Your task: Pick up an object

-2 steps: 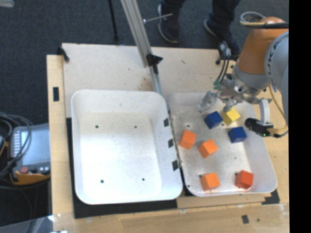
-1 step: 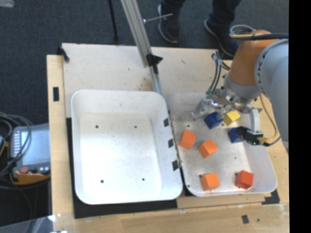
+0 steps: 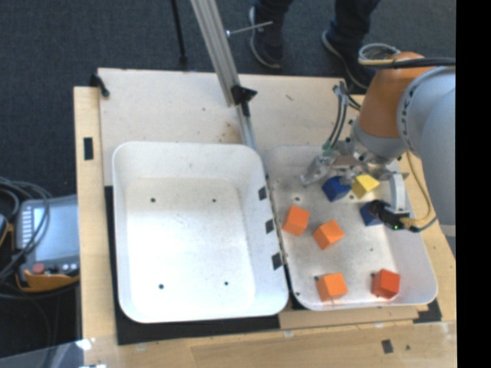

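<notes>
Camera view — right bin (image 3: 414, 282) holds orange, blue, yellow blocks; gripper (image 3: 337, 167) state unclear.

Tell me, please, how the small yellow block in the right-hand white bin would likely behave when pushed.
The small yellow block looks flat-faced, so it would probably slide, not roll. It seems rigid. With the blue block beside it, a push may nudge both.

txt: none legible | labels/brands: none | nums: none | signs: none on bench, bins or blocks
</notes>
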Robot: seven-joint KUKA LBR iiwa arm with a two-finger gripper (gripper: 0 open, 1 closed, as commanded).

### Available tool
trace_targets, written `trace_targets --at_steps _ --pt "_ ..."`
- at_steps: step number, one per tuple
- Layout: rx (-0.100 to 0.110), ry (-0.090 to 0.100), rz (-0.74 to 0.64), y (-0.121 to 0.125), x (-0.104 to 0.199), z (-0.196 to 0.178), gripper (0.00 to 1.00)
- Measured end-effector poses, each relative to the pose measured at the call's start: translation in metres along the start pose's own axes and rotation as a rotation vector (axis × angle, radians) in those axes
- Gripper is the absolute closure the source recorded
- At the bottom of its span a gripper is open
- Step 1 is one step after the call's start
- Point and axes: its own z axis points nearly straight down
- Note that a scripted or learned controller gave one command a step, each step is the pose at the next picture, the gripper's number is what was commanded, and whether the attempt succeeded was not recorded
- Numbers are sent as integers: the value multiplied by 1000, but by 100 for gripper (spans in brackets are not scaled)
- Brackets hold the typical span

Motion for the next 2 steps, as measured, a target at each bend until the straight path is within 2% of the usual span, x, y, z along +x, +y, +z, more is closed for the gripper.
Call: trace_targets --at_steps 1,2 --pt "-5 -1 0 2 -2 -12 100" --pt "18 7 1 1 -12 -64 100"
